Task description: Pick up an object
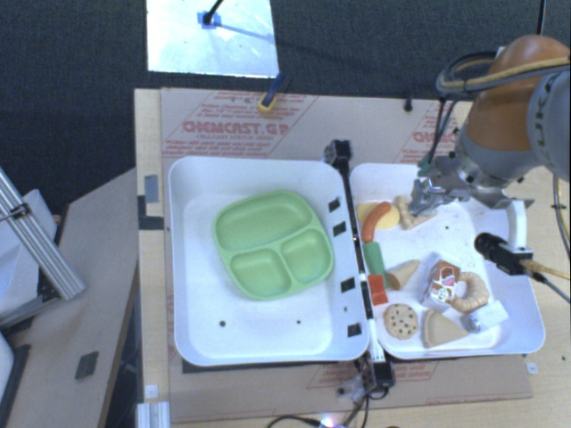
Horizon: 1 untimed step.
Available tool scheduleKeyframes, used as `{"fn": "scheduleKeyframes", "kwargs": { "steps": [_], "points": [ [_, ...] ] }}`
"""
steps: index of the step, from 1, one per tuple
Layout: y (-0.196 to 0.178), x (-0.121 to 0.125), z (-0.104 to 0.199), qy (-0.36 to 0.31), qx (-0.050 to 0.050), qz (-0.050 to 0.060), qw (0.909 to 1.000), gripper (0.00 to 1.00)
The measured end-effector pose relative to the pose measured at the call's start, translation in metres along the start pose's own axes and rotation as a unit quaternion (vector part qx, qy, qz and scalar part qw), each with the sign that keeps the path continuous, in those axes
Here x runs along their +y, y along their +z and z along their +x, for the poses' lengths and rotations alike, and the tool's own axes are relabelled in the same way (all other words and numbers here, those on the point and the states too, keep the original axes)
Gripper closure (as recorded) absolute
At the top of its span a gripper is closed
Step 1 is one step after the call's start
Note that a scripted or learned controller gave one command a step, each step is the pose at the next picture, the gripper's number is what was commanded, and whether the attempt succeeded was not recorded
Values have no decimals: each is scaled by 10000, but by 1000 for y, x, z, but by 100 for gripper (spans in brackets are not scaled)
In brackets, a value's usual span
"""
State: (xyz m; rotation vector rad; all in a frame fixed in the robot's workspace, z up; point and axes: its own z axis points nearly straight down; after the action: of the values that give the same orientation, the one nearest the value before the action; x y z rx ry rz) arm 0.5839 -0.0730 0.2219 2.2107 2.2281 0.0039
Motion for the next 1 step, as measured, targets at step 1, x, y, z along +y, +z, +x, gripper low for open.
{"fn": "scheduleKeyframes", "kwargs": {
  "steps": [1],
  "points": [
    [8,-10,2,26,0,17,10000,100]
  ]
}}
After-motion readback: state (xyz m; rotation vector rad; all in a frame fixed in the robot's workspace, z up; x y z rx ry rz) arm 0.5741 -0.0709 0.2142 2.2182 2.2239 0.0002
